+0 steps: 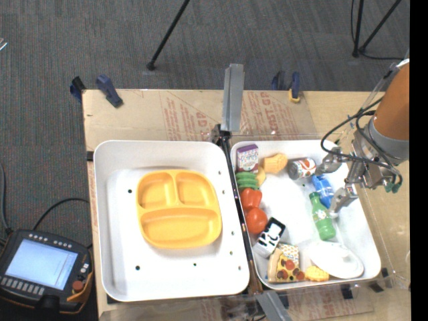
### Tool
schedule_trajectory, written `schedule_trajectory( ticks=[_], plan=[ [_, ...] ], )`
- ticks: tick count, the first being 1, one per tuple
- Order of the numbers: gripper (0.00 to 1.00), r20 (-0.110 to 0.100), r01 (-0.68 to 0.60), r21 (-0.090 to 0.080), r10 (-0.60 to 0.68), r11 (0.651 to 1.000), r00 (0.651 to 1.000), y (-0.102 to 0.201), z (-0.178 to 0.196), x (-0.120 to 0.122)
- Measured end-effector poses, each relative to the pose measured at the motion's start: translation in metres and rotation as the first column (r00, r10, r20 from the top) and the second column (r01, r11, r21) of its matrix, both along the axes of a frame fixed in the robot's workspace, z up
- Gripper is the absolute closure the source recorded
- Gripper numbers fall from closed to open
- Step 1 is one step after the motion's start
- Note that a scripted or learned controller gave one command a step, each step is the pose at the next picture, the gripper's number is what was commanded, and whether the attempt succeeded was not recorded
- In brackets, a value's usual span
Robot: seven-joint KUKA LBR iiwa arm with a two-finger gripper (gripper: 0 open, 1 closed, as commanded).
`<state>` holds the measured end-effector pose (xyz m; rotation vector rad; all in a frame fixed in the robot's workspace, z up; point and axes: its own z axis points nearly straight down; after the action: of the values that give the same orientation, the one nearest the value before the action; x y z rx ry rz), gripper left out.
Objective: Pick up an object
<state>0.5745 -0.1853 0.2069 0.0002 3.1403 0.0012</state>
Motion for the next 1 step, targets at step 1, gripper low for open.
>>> schedule_trajectory(
  ticks=[1],
  plan=[
    [0.00, -0.002, -0.086, 0.001, 0.086, 0.996, 0.996, -0.0232, -0.1206, 0.0054]
  ],
)
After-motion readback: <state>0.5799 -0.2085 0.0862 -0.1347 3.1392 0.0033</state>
